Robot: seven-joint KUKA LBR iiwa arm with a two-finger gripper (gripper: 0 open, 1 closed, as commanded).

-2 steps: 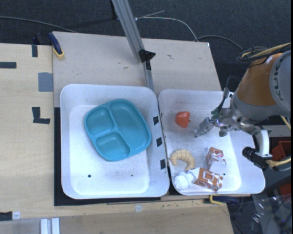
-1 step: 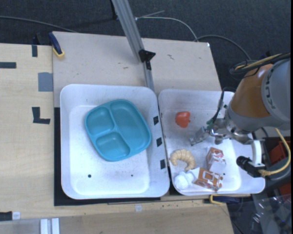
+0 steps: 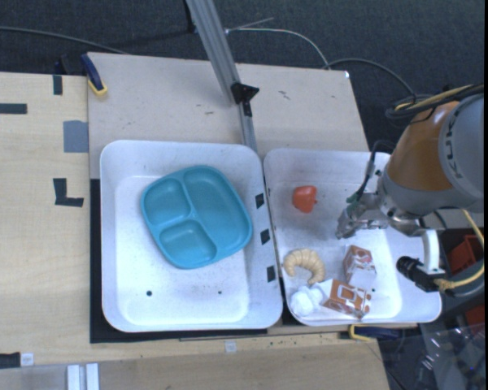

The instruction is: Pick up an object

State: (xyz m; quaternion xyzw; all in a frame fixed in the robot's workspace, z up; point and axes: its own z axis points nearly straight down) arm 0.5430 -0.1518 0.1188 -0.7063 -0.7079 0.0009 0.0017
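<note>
The right bin [image 3: 325, 165] holds a small red object [image 3: 304, 198], a tan croissant-shaped piece [image 3: 305, 262], a white lump [image 3: 306, 301] and two red-and-white patterned boxes [image 3: 359, 265] [image 3: 346, 297]. My gripper [image 3: 347, 224] hangs over the bin's right half, just above the upper patterned box and to the right of the red object. Nothing shows between its fingertips. The grey arm with its orange band [image 3: 427, 157] reaches in from the right.
The left bin [image 3: 118, 218] carries a blue three-compartment tray [image 3: 197, 215]. A slanted metal pole [image 3: 215, 35] rises from the back edge between the bins. Cables lie behind the bench.
</note>
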